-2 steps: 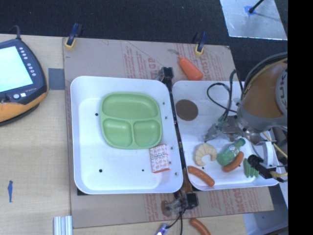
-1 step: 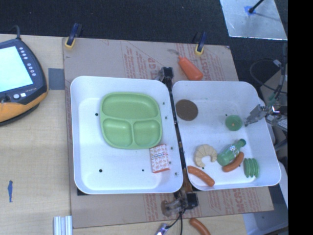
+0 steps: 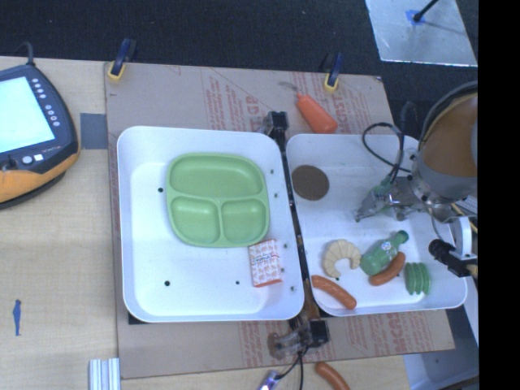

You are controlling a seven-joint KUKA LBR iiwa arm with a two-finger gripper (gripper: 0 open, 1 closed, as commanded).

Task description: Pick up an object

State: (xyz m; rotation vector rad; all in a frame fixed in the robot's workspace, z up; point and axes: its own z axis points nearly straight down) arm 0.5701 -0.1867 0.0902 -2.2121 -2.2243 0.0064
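Pincer (image 3: 370, 210) hovers near small green bottle (image 3: 383, 253), lying tilted

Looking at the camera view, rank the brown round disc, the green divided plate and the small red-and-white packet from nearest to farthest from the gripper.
1. Brown round disc, right bin, left of the gripper.
2. Small red-and-white packet, left bin's lower right.
3. Green divided plate, left bin's middle; close to the packet's distance.

Two white bins (image 3: 138, 218) hold a light green divided plate (image 3: 218, 199), a red-and-white packet (image 3: 265, 263), a brown disc (image 3: 309, 182), a green bottle (image 3: 383, 253) and orange-red sausages (image 3: 334, 292).
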